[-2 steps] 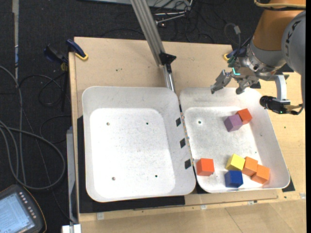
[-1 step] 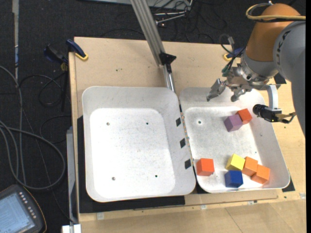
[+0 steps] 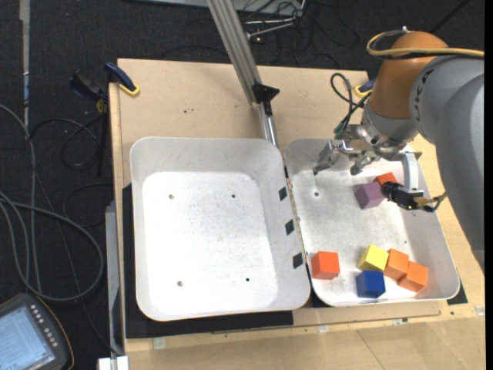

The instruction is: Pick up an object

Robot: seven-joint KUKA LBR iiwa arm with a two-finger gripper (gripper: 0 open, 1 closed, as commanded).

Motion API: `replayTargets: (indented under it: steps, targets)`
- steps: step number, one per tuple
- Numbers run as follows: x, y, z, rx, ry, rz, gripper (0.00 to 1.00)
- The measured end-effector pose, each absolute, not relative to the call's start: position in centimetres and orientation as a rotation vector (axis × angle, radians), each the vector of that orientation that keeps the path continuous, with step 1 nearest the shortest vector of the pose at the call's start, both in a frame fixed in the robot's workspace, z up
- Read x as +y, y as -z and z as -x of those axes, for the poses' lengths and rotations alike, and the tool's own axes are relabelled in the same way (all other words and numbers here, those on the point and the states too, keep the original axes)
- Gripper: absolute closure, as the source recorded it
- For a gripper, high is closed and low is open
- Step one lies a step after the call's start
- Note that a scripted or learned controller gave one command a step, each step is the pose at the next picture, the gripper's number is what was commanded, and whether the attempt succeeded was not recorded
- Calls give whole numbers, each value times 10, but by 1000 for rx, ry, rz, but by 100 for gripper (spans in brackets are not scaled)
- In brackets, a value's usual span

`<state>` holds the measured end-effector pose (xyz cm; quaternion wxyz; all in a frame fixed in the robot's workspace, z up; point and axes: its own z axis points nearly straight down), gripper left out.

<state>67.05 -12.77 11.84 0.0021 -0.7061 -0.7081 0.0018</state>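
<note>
The purple block [image 3: 369, 194] is the object nearest to the gripper [image 3: 337, 157]. It lies in the right bin [image 3: 339, 216], in the far part of it, tilted a little, and a small red-orange piece [image 3: 387, 179] sits just behind it. The other blocks are at the near end of this bin: an orange cube [image 3: 325, 264] alone, then a yellow one [image 3: 374, 257], a blue one [image 3: 370, 284] and two orange ones [image 3: 406, 269] close together.

I think the main risk is a miss. The gripper hangs over the bare floor of the bin, to the left of the purple block, so if it goes straight down from here it may close on nothing. The tilt of the block can also let it slip out or be pushed toward the bin wall. In the near group, the fingers could catch two blocks at once.

The fingers [image 3: 321, 163] stand spread apart, open quite wide, and nothing is between them. They touch no block.
</note>
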Motion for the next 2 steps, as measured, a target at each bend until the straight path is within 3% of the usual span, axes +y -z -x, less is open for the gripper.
replayTargets:
  steps: [1, 2]
  targets:
    - [-127, -94, -670, -2224, -3, 2217, 0]
    - [-127, -106, -671, -2227, 1, 2219, 100]
